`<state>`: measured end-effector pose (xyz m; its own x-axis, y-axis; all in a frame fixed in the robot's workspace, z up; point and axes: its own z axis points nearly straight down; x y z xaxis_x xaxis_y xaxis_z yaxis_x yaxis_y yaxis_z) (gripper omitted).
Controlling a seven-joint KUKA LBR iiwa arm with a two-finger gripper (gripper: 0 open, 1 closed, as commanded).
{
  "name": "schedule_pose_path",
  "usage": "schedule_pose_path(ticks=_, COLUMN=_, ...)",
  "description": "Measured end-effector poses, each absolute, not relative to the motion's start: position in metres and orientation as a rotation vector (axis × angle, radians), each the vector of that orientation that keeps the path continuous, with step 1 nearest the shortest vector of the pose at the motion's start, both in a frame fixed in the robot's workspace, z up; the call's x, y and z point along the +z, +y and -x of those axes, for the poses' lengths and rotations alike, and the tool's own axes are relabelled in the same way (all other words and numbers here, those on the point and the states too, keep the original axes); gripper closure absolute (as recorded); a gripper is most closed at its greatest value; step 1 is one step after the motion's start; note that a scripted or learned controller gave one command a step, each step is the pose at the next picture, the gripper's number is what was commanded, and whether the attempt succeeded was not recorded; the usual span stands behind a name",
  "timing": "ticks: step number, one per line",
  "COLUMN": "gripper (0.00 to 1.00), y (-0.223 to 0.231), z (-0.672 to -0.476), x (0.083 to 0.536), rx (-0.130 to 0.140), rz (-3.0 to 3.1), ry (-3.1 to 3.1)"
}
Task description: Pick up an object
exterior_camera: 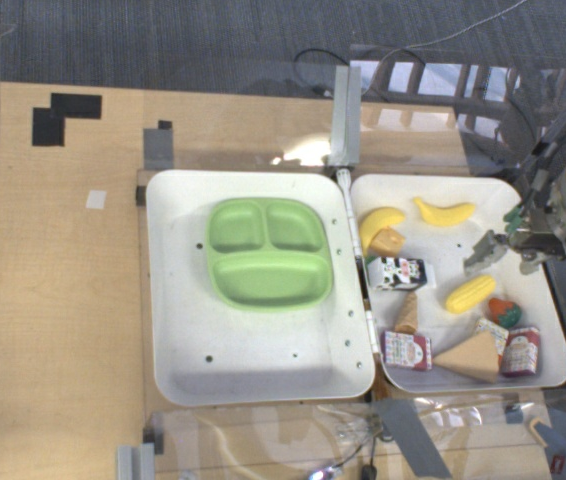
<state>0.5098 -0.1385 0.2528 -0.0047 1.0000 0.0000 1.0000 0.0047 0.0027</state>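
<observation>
The gripper (508,249) hangs over the right bin (460,185) near its right wall, and whether it is released or clenched cannot be told; nothing shows in its grasp. The nearest object, a yellow corn cob (470,294), lies just at seven o'clock from it, with a tomato (504,312) at six o'clock beside a small carton (520,351), while a banana (444,211) sits at ten o'clock. Farther off toward nine o'clock lie a lemon (378,226) and a black-and-white carton (400,272), and the green divided plate (267,252) rests in the left bin (178,298).
</observation>
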Motion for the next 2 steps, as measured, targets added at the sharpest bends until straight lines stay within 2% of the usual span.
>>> schedule_pose_path(ticks=1, gripper=0.00, y=-0.154, z=-0.540, x=0.186, rx=0.002, rz=-2.236, ry=2.205)
schedule_pose_path(ticks=2, gripper=0.00, y=-0.180, z=-0.544, x=0.107, rx=0.017, rz=-2.201, ry=2.204)
